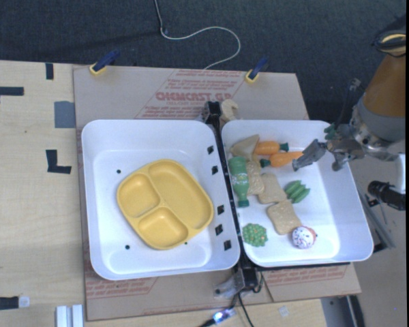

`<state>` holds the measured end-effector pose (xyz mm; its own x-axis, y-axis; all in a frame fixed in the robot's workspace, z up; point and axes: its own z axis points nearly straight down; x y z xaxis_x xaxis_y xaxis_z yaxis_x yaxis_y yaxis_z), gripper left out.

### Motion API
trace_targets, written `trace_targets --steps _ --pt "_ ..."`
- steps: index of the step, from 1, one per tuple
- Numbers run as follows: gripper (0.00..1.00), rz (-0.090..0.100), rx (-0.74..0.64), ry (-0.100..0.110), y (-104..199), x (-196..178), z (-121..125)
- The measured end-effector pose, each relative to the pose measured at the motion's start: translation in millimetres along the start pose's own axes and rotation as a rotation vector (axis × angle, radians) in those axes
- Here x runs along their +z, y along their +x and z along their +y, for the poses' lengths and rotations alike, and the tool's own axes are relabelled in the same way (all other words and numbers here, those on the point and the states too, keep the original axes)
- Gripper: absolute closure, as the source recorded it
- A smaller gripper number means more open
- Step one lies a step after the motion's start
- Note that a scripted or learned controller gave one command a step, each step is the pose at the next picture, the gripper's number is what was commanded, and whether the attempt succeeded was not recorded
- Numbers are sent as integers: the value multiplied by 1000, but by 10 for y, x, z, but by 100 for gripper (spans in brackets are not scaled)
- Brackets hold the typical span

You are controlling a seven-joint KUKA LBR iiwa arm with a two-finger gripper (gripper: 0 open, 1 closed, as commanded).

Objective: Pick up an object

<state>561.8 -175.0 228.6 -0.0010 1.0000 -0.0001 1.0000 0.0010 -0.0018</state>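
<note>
Partly overlapped, the green bottle [238, 178] lies against toast slices [267, 188].

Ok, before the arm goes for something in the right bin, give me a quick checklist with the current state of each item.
1. Gripper over the right white bin: ok, near its upper right.
2. Fingers open: cannot tell.
3. Nothing held yet: cannot tell.
4. Nearest target, the orange toy carrot, free on top: ok, though a second orange carrot lies just above it.
5. Small green pea pod lies apart from the tan bread slice: ok.
6. Yellow divided plastic plate away in the left white bin: ok.
</note>
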Motion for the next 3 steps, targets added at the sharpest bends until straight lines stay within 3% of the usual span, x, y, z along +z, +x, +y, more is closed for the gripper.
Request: trace_targets --steps 2,3 --pt "0 1 -1 5 -8 1260 -49" --pt "0 -1 0 -2 -7 1431 -41"
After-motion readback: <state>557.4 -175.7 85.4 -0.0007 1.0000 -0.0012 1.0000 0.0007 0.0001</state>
